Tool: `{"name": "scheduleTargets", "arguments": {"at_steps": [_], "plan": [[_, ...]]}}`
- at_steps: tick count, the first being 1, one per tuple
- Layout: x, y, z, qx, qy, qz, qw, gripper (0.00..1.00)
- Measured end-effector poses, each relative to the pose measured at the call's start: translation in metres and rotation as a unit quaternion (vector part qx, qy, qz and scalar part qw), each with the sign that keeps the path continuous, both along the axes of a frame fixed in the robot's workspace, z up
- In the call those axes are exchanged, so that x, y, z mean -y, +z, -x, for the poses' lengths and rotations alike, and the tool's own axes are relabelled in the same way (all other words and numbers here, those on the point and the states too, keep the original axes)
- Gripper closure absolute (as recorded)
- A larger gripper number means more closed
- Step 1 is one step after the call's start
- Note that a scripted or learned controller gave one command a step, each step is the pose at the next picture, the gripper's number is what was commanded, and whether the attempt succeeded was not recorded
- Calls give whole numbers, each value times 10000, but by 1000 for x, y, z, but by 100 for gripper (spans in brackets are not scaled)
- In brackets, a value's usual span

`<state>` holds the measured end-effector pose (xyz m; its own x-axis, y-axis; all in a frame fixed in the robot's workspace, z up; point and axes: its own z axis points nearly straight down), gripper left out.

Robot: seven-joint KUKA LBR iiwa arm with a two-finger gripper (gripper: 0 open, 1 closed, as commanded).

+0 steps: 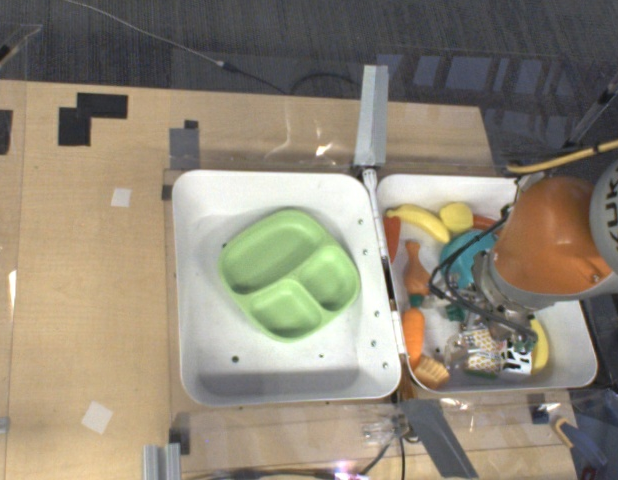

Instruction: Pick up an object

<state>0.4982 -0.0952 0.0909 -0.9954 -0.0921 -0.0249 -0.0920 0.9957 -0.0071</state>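
Observation:
My gripper (482, 349) is down low in the right bin (579, 368), near its front wall, below the arm's orange band (549, 233). It hangs over a jumble of small toy foods. A yellow banana (419, 218) and a lemon (456, 215) lie at the bin's back. A brown drumstick (416, 268) and an orange carrot (414, 334) lie along the left wall, to the left of the gripper. A tan pastry piece (430, 372) sits in the front left corner. A teal object (459, 259) is partly hidden under the wrist.
The left bin (204, 368) holds a green divided plate (289, 273). A red strip (392, 236) lies against the right bin's left wall. A second yellow piece (540, 345) lies right of the gripper. Black cables (444, 286) loop by the wrist.

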Motion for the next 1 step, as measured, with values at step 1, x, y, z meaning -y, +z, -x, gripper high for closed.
{"name": "scheduleTargets", "arguments": {"at_steps": [1], "plan": [[-11, -2, -98, -28, -417, -30, 9991, 0]]}}
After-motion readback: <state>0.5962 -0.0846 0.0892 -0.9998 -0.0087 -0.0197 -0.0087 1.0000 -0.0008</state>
